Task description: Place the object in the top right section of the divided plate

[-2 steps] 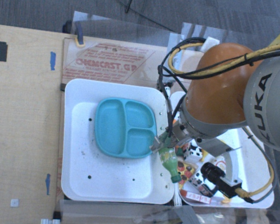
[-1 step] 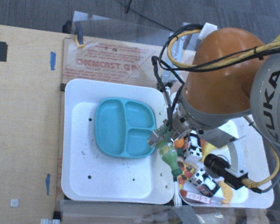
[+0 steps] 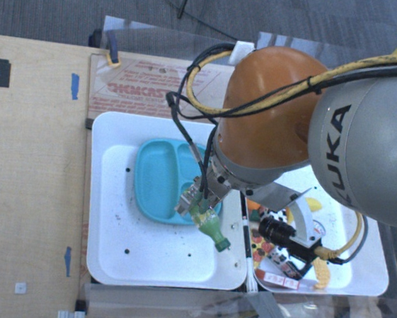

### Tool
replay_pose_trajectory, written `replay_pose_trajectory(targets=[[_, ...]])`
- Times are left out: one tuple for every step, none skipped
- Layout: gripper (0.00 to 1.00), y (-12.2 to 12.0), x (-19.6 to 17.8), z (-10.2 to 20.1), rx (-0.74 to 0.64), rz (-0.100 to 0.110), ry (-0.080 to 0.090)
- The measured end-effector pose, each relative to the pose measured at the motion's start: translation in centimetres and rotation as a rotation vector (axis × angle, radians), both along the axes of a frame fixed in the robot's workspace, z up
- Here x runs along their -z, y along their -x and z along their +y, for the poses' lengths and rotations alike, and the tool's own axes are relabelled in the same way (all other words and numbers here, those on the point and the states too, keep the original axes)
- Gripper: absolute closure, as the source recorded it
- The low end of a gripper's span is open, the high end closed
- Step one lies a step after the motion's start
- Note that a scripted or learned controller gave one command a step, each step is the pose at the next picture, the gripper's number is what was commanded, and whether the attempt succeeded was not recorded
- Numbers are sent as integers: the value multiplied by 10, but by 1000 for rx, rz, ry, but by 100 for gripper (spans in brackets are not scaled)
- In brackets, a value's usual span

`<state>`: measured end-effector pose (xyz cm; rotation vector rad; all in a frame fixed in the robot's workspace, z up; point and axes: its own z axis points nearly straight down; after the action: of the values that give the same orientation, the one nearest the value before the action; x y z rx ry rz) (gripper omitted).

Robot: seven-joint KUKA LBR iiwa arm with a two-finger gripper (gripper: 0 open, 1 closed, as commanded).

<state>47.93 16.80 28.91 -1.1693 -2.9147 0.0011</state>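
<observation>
Over the left bin (image 3: pixel 108 201), at the lower right rim of the blue divided plate (image 3: pixel 157 178): my claw (image 3: pixel 193 203), fingers closed on a green object (image 3: pixel 213 232) which hangs past the rim; advice to self: carry it up the plate's right side to the top right section, release low; obstacles: plate ridge, bin wall; nearby: right bin (image 3: pixel 374 278) crowded with small toys (image 3: pixel 283 260); worktop (image 3: pixel 26 171) to the left

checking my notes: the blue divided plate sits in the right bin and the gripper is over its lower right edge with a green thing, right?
Not quite. The camera view shows the blue divided plate in the left bin, not the right one. The rest holds: the gripper is over the plate's lower right edge, with a green object at its tip.
</observation>
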Motion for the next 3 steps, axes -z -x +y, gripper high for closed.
replay_pose_trajectory(targets=[[100,-60,-10,-74,69,-6,0],[0,-60,-10,-73,69,-6,0],[0,-19,75,-137,206,-2,0]])
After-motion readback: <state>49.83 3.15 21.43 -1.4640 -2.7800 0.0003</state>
